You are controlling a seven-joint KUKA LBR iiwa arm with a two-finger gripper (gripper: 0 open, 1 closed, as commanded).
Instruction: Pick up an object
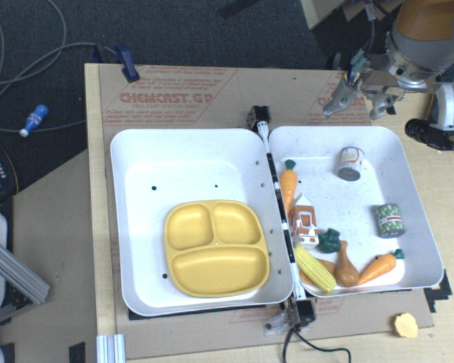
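Claw (360, 100) at upper right of frame, fingers spread wide, holding nothing, above right bin (416, 203) far rim.

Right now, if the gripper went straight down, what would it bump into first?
Probably the far rim of the right bin or the cardboard just behind it. The gripper hangs above that edge, but height is hard to judge from this view.

Dark carpet (174, 13) around cardboard-topped bench (212, 89).
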